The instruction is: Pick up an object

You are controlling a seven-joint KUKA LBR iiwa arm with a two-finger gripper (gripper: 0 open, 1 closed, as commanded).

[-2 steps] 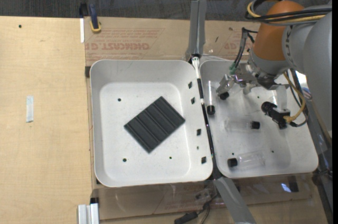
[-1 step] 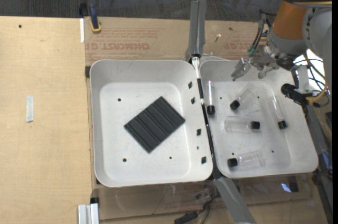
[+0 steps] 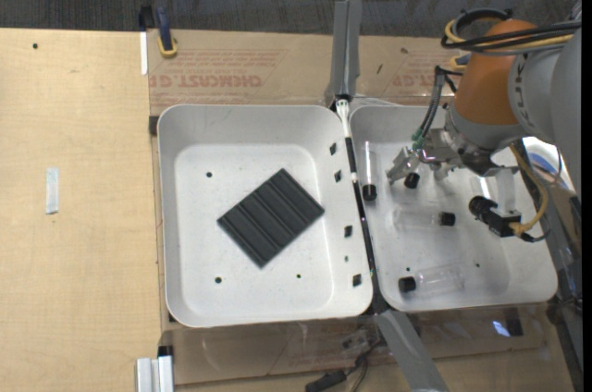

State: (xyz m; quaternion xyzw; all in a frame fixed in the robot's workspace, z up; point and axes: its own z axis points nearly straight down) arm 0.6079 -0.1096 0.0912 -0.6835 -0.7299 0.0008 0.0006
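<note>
The tool [image 3: 408, 168] hangs low over the upper part of the right bin [image 3: 536, 288], at the end of the grey arm [image 3: 546, 94] with its orange band [image 3: 486, 80], which comes in from the right. Whether it is wide or narrow cannot be told from this angle, and nothing can be made out in its grip. A bundle of yellow and black cables [image 3: 481, 25] loops above the wrist, and a black fitting [image 3: 490, 213] with a yellow lead hangs below the arm over the bin.

Just left of the tool, a clear tube with a black cap [image 3: 367, 173] lies along the left wall of the right bin, its cap at the lower end. Below the tool lies a second clear tube [image 3: 421, 219], its black cap pointing right. Nearer the front edge of the same bin lies a third clear tube [image 3: 435, 279], its black cap to the left. All three lie flat on the bin floor, apart from the tool.

In the left bin [image 3: 185, 288], well apart from the tool, a dark ribbed rectangular pad [image 3: 270, 216] lies flat near the middle, turned diagonally.

The two bins stand side by side, touching along a row of black clips [image 3: 351, 228], on brown cardboard [image 3: 231, 71] printed with red lettering. To the left stretches the light wooden desk [image 3: 74, 288], with a small pale strip [image 3: 52, 191] on it. A blue and yellow clamp [image 3: 163, 34] sits at the cardboard's upper left corner.
</note>
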